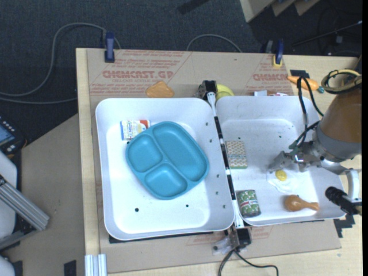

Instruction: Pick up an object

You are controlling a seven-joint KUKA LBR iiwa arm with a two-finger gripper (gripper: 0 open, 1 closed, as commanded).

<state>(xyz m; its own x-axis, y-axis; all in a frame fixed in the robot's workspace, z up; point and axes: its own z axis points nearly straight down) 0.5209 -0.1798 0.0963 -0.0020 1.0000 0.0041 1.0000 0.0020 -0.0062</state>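
Two white bins (109, 154) sit on the bench; pincer (283, 163), grip unclear, hovers above fried egg (280, 177).

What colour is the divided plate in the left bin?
Light blue; the divided plate shows clearly in the camera view.

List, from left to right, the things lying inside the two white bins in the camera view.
Small carton → blue plate → sponge → green can → fried egg → drumstick.
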